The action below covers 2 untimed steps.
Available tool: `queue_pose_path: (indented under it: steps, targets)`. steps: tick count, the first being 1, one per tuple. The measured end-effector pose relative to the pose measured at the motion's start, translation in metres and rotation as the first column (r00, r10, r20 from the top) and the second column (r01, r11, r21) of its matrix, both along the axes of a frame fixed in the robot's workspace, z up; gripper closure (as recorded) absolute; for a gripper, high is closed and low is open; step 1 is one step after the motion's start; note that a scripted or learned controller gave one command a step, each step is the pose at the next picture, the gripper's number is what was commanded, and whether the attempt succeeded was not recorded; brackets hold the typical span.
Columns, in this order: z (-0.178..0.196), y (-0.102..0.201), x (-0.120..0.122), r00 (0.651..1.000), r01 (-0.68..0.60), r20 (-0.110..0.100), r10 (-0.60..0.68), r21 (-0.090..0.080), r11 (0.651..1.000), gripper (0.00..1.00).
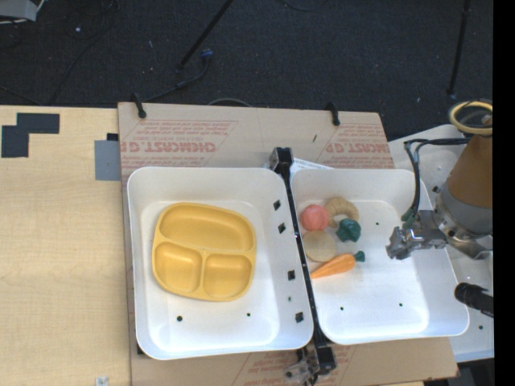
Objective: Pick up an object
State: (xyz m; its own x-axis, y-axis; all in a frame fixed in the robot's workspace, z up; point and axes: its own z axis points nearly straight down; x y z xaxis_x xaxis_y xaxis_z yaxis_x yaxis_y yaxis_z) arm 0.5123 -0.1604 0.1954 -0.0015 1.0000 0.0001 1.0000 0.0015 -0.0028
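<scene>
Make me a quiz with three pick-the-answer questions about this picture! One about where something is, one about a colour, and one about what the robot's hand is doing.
1. Where is the yellow tray?
A. left bin
B. right bin
C. on the cardboard

2. What colour is the ball beside the carrot?
A. blue
B. pinkish red
C. black

3. What is the end effector doing?
A. gripping the carrot
B. pressing on the tray
C. sitting apart from the toys, over the right bin

Answers: 1 A, the tray lies in the left bin. 2 B, it looks pinkish red. 3 C, bare white floor shows between it and the toys.
</scene>
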Motion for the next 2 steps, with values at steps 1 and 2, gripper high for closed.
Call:
queue_pose_path:
  steps: [1, 2]
  targets:
    - [0.040, -0.004, -0.002, 1.000, 0.000, -0.001, 0.000, 0.000, 1.000, 1.00]
    - [0.033, 0.055, 0.006, 1.000, -0.005, -0.006, 0.005, 0.003, 1.000, 1.00]
